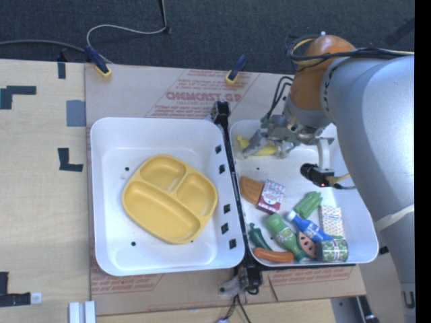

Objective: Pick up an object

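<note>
While jaws' state cannot be told, gripper [268,142] low over yellow item [267,150] at right bin's [367,229] 11 o'clock: centre, descend squarely, close gently, lift straight.

Worktop [40,180]: pale wood with dark tape marks at 9 o'clock.
Cardboard sheet [195,93]: printed in red, lying flat on the worktop beneath both bins.
Left bin [108,247]: white, at centre.
Right bin [363,237]: white, at 3 o'clock, touching the left bin.
Clamps [100,62]: blue-yellow, at 12 o'clock on the cardboard's far edge.
</note>
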`<state>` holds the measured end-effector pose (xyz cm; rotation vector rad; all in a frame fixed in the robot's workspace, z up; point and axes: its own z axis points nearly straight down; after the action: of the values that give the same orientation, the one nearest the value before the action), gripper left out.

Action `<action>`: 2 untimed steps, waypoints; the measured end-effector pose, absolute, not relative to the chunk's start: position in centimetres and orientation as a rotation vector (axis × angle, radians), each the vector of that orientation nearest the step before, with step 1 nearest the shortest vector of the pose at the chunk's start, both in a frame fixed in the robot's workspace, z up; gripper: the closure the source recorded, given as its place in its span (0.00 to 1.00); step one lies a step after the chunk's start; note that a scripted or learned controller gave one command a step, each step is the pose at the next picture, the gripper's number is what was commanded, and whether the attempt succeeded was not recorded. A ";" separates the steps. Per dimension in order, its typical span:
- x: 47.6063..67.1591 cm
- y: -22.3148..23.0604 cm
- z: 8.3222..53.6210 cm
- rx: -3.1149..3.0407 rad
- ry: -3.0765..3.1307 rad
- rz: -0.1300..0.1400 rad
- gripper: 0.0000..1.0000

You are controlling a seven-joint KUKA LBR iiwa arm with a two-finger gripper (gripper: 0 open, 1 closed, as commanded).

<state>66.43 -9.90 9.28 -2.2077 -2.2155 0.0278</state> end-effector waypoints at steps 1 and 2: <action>66.4 -9.9 10.2 -2.206 -2.216 0.032 1.00; 66.4 -9.9 10.2 -2.206 -2.217 0.032 0.00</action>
<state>66.40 -9.88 10.21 -2.2064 -2.2170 0.0315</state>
